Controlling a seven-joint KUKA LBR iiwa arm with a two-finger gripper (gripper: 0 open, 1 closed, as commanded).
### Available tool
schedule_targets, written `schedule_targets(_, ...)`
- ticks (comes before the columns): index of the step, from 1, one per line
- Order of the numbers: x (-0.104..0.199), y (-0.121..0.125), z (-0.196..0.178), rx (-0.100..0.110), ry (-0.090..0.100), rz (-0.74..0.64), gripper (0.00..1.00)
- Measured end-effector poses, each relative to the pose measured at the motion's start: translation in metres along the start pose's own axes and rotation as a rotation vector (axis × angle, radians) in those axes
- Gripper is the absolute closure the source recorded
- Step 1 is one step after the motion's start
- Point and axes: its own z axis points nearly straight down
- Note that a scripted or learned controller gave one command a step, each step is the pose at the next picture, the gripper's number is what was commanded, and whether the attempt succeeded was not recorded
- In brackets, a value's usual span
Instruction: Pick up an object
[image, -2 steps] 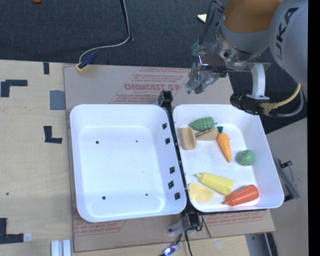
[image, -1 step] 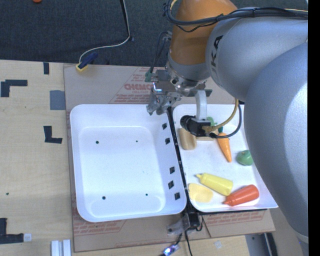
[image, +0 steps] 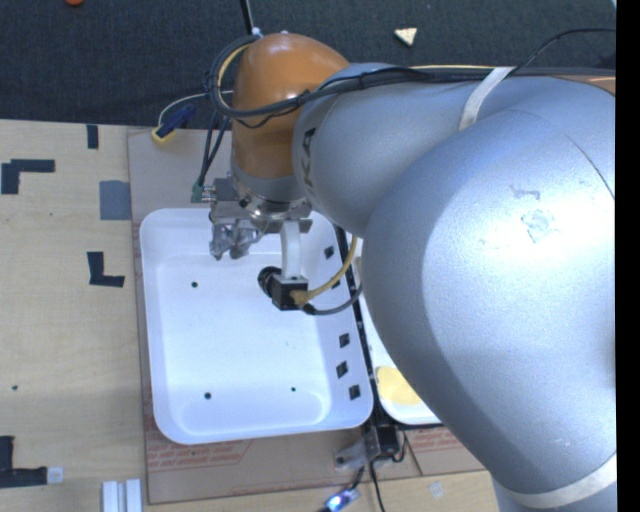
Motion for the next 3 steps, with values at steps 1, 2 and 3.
schedule_targets(1,0.033,-0.014,0.014,-0.006,-0.001,0.005,1.00)
schedule_targets(2,0.031,-0.013,0.003,-0.007,-0.003,0.005,1.00)
schedule_targets(3,0.032,-0.013,-0.006,-0.005,-0.004,0.004,1.00)
